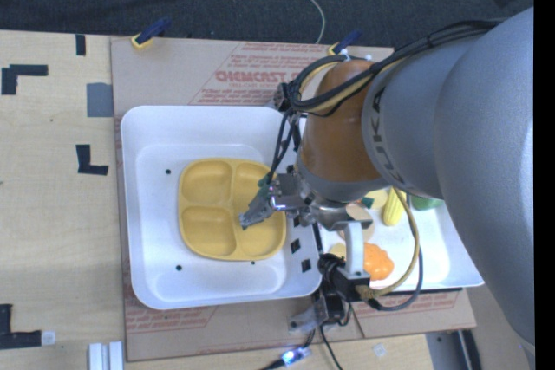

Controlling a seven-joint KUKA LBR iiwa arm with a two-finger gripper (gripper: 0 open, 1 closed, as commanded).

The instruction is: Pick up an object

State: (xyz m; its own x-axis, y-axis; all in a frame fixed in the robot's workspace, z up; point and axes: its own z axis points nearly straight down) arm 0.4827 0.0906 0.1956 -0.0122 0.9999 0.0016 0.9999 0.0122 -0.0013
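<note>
Over the left bin [147, 143] the gripper [254, 217] touches the yellow divided plate's [212, 208] right edge, fingers seemingly closing on its rim, so the grasp looks begun, with lifting yet to come.

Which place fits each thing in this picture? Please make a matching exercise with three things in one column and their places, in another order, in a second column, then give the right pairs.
Things:
1. yellow divided tray
2. orange object
3. blue clamp

Places:
A. at the top edge of the cardboard sheet
B. in the left bin
C. in the right bin, below the arm

Pairs: 1-B, 2-C, 3-A
</note>
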